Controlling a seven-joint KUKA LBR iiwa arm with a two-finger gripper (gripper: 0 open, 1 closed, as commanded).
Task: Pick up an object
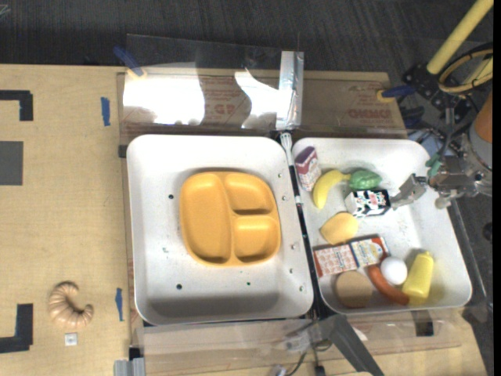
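Objects (368,202) crowd the right bin (458,276); we note the end effector (410,189) at its far right, fingers' state unclear.

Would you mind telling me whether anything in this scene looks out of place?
One thing does: a croissant lies on the bench at the lower left, well outside both bins. All the other small items sit in the right bin, and the orange tray sits in the left bin.
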